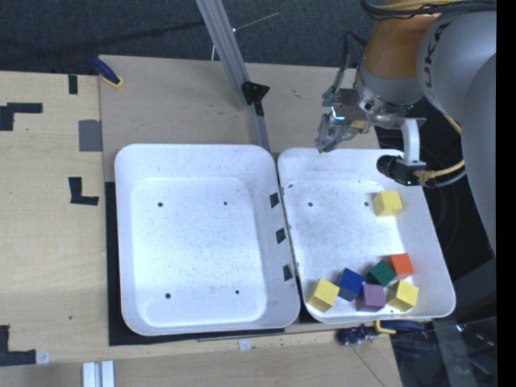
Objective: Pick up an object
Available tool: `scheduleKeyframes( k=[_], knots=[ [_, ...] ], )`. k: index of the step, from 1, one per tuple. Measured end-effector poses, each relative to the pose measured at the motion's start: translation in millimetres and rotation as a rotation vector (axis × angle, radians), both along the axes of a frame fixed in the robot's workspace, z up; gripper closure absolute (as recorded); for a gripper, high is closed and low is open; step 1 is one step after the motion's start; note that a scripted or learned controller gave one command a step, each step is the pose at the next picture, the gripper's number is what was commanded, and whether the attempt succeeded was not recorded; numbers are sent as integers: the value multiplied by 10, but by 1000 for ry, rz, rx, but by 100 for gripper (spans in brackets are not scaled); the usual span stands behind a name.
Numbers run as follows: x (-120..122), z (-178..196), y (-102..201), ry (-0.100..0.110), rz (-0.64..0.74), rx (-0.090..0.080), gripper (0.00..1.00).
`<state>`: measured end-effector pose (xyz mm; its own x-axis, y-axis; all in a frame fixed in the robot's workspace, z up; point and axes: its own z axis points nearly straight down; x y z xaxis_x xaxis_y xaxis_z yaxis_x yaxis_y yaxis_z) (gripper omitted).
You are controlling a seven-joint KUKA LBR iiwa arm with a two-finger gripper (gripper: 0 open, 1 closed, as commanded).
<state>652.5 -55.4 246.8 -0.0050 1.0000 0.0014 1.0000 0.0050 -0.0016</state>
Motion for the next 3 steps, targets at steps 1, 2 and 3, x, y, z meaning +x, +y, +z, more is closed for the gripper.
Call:
scheduleKeyframes(
  k=[1, 2, 3],
  knots=[
    [-277, -145, 447, 3, 0, 0, 100],
    [-559, -156, 779, 2, 0, -1, 100],
    [-868, -237, 1145, 3, 0, -1, 100]
  ],
)
